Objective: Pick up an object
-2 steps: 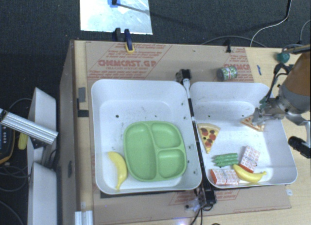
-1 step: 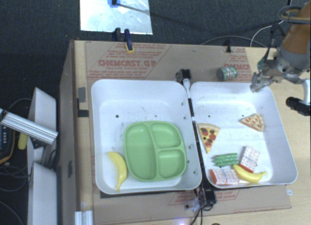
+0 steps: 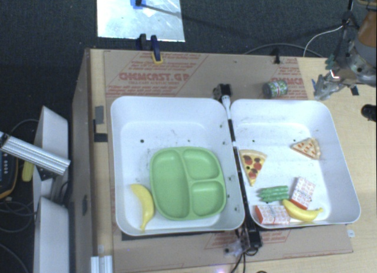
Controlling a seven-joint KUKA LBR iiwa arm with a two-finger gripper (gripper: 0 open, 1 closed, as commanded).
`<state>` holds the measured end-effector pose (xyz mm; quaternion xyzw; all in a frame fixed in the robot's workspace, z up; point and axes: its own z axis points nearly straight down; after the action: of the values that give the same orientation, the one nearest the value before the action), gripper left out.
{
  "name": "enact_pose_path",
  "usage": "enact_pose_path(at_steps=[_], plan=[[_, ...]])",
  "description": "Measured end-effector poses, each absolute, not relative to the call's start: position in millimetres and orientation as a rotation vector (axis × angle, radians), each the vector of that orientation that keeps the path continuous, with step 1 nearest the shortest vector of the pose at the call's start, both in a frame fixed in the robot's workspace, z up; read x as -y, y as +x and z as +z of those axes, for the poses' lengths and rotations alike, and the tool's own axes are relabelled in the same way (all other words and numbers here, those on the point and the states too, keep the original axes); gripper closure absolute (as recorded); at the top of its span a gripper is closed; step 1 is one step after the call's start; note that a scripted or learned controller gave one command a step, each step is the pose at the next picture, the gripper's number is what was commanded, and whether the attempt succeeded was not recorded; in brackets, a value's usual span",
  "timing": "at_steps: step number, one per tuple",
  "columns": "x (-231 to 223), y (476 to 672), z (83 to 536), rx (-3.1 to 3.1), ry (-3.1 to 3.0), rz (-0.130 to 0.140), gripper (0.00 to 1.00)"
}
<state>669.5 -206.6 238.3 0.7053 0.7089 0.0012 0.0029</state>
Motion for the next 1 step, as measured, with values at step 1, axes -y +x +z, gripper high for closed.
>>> enact_pose_path(at_steps=[1], plan=[[152.5, 663.8, 244.2, -2.226, 2.213, 0.004, 1.0]])
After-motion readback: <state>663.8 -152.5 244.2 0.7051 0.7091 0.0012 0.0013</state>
